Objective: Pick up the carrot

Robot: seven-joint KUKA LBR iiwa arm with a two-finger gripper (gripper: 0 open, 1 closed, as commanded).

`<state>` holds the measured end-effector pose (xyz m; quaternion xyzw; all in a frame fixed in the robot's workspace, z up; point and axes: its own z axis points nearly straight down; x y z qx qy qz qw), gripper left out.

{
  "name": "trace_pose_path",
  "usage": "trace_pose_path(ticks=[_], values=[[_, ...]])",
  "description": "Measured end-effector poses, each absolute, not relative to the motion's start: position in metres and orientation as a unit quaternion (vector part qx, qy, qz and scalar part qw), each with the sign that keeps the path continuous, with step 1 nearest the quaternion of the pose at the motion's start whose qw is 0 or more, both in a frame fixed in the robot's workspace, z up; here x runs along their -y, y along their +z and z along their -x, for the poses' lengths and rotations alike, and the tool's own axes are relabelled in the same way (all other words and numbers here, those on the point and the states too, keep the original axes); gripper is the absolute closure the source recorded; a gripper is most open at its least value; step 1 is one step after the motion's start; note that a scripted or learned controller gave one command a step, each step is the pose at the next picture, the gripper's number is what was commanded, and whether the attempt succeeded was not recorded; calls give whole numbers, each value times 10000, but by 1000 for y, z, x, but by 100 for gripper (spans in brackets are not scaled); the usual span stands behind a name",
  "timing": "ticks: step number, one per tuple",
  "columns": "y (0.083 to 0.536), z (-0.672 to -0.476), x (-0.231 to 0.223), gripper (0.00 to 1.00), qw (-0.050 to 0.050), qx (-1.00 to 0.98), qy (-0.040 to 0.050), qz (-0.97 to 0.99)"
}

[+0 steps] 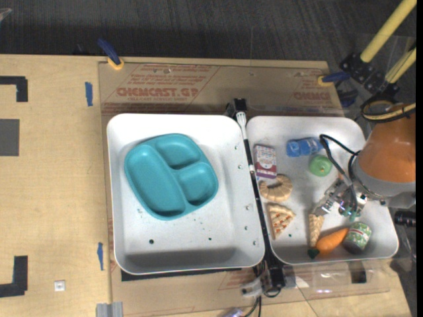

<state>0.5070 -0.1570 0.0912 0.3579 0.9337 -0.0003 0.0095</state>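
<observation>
So the pincer [328, 207] is down in the right bin [380, 246], but it's too small and cluttered to read, so I honestly can't tell how it's set. The carrot [330, 240] lies just below it, near the bin's front wall, orange body with a dark tip pointing left. A cone-shaped snack [316, 226] sits right under the pincer, touching the carrot. A small can [357, 236] is just right of the carrot. Well off to the left, the other bin [125, 243] holds a teal 3-section plate [172, 174].
</observation>
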Motion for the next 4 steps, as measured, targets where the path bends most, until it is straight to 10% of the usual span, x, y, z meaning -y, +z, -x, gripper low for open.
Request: trace_pose_path(ticks=[1,3,4], values=[[90,-507,156,0,86,-9338,4,-3576],[90,-486,200,0,95,-9933,1,-1149],[102,-489,200,100,157,-9932,-2,-1154]])
